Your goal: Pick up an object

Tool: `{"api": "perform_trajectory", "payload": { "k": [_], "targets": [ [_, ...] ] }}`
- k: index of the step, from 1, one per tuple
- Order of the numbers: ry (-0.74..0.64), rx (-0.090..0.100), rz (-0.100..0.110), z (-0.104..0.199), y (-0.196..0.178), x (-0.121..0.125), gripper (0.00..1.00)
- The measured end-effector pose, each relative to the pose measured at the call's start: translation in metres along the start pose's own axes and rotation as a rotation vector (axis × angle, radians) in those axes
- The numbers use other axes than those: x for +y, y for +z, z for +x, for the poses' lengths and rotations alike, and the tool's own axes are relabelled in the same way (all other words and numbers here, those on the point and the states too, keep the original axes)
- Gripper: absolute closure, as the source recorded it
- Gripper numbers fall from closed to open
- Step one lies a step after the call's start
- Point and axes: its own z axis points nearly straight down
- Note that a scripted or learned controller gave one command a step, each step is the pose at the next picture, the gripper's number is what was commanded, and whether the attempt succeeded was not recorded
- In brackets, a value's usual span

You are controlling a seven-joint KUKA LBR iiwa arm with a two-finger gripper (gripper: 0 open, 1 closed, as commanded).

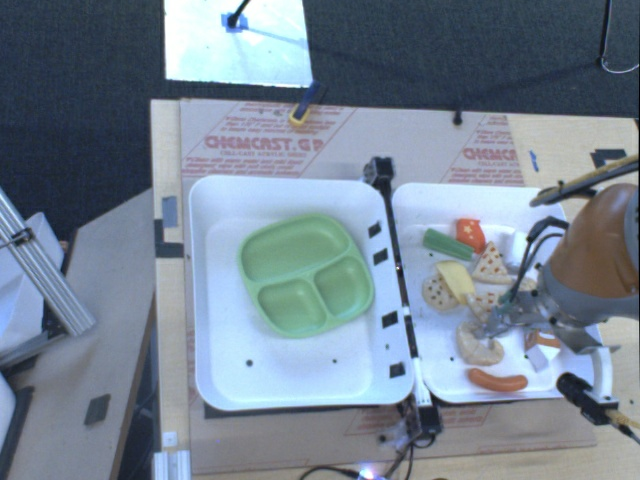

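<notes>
Landmark: the right bin (430,200) is holding every piece of toy food.
Green stick (447,244): lying flat and slanted, near the bin's far middle.
Red piece (470,233): sitting just right of the green stick, touching it.
Yellow wedge (456,281): lying in the bin's centre, beside a round speckled cracker (436,293).
Triangular cracker (490,265): lying right of the wedge.
Sausage (497,379): lying along the bin's near wall.

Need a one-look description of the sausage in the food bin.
Go to the right-hand white bin, the one with the toy food. Along its near edge lies the sausage, apart from the pile. It alone is long, rounded and orange-red.
</notes>
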Motion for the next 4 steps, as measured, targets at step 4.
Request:
{"api": "perform_trajectory", "payload": {
  "k": [4],
  "targets": [
    [-0.010, 0.001, -0.002, 0.042, -0.135, 0.041, 1.00]
  ]
}}
